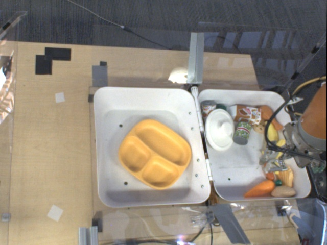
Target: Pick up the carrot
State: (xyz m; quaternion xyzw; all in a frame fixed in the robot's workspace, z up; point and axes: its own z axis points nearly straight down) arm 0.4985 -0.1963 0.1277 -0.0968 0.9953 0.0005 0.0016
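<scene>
1. Near the front edge of the right bin [240, 194] lies the carrot [260, 188]. It is orange and points toward the yellow plate [155, 152].
2. Right beside the carrot's fat end sits a pale potato-like thing [284, 191], and a small tomato-like thing [271, 177] sits just behind the carrot.
3. Just behind the carrot hangs the hand [274, 161], close to the bin's right wall. I cannot tell how its fingers are set. Nothing seems to be in it.
4. I think the step now is to bring the hand over the carrot. It should come down on the middle of the carrot, across its thin way, so it does not bump the things beside it.
5. Farther behind the carrot are a white bowl [220, 128], a small can [242, 131] and some packets.
6. Left of the carrot, the other bin [110, 106] holds the yellow plate with three parts.
7. Both bins sit on a light brown desk [51, 152]. Behind it the floor [153, 9] is dark grey.
</scene>
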